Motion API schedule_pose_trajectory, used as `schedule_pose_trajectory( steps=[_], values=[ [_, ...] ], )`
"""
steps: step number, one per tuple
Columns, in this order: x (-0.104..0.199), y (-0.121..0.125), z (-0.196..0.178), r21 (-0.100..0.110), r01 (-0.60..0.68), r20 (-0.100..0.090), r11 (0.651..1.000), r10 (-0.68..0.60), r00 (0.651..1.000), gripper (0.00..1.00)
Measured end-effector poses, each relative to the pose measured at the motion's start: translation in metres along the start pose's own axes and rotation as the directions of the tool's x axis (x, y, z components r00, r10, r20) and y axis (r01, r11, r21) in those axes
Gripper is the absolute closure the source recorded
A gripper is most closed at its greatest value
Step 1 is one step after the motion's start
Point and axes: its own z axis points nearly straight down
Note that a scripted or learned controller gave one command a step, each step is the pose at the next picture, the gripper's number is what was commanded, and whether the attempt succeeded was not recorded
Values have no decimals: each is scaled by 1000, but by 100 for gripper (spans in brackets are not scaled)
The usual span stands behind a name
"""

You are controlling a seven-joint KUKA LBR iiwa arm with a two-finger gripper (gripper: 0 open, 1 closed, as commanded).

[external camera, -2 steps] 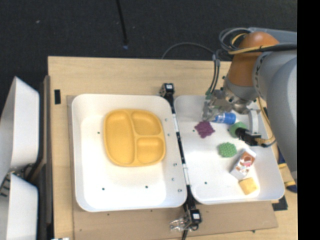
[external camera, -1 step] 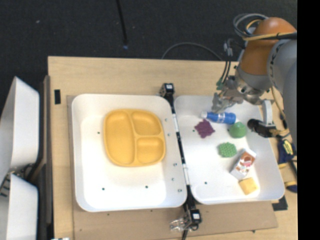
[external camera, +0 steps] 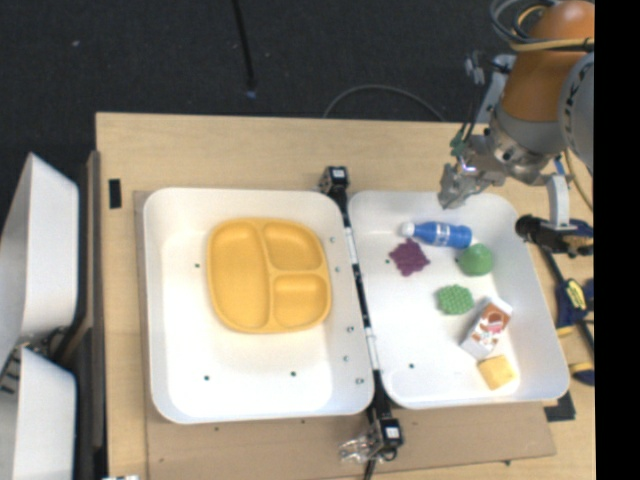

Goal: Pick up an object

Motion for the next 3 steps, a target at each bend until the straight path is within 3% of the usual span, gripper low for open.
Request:
schedule_pose_trajectory(
  steps=[2,3],
  values=[
    [88,-8,2,8,3,-2,1000,-3,1000,100],
    [151,-16,-6,8,6,-4,1000,-6,1000,100]
  ],
)
